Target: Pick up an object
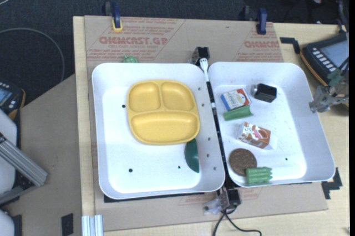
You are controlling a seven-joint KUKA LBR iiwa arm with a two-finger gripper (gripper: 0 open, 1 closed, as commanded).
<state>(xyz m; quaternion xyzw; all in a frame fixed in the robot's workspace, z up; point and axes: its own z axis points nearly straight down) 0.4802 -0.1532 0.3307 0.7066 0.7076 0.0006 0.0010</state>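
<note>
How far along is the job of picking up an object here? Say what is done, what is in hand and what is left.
Done: nothing looks lifted. The yellow tray lies in the left bin; the black block, carton, packet and brown disc all lie in the right bin.
In hand: nothing; no arm is over either bin.
Left: the whole pick, meaning reach in, grasp one object and raise it.

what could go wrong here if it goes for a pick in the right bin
1. The brown round disc touches the green ridged piece; a grasp on either may drag the other.
2. That green piece sits against the right bin's front wall, leaving little finger room.
3. The small packet looks flat and glossy, so fingers may slide off it.
</note>
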